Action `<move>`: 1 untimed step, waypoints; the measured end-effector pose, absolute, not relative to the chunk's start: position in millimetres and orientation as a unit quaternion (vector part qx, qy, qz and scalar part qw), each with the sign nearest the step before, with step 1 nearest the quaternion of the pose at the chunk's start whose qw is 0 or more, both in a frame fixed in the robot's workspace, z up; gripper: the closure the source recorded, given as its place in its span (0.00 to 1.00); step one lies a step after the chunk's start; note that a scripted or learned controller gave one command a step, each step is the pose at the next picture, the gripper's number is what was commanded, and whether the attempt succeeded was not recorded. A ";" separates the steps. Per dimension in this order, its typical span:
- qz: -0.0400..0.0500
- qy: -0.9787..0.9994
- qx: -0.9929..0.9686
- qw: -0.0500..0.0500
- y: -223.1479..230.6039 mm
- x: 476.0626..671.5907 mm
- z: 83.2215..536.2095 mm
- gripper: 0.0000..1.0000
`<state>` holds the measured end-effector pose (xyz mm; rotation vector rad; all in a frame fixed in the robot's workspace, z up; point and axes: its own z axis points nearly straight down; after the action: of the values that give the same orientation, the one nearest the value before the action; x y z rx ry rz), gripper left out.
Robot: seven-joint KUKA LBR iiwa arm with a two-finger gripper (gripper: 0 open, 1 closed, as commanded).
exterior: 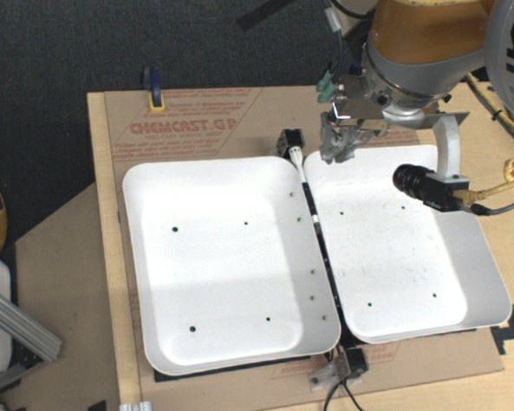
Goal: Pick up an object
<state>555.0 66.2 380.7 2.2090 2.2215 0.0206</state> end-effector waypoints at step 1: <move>0.003 0.705 0.709 0.004 -3.0 554.5 428.5 1.00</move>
<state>554.5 -3.0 428.5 2.2226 2.2079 0.0079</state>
